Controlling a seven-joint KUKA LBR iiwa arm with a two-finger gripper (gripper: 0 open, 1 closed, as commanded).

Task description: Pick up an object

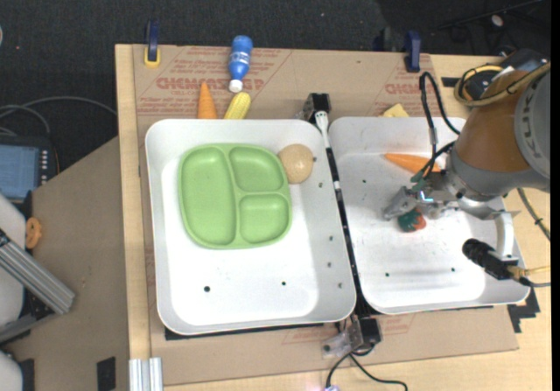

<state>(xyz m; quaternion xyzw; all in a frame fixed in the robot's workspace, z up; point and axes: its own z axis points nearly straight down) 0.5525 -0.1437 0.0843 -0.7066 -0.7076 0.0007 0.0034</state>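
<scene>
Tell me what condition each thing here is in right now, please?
Green divided plate: lying flat in the left bin, compartments bare.
Tan ball: resting against the plate's corner.
Carrot: lying on its side in the right bin.
Small green and red object: lying just under the gripper.
Blue and white bottle: lying down behind the bins.

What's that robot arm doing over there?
The arm is reaching into the right bin, with its gripper down by a small green and red toy. An orange carrot lies nearby in the same bin. The left bin holds a green tray and a tan ball.
</scene>
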